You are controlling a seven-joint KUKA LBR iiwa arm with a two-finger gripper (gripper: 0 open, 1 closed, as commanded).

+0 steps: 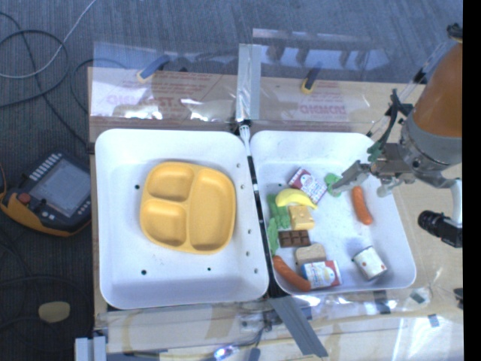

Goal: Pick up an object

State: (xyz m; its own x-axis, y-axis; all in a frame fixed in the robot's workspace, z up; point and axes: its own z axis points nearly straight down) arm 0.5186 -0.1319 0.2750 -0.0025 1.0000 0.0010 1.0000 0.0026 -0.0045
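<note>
My gripper (367,184) hangs open over the right part of the right bin (398,235), with nothing between its fingers. One grey finger (346,179) points left toward a small green piece (331,179). An orange sausage (363,205) lies just below the gripper, apart from it. Left of it sit a red and white carton (307,183), a yellow banana (294,198), a yellow block (302,218) and a brown chocolate bar (294,238). A white cup (370,262) lies on its side near the bin's front right corner.
A yellow divided plate (188,205) sits in the left bin (120,277). Along the right bin's front edge lie a red sausage (291,273), a tan block (310,253) and a red and white can (323,274). A teach pendant (52,194) rests left of the bench.
</note>
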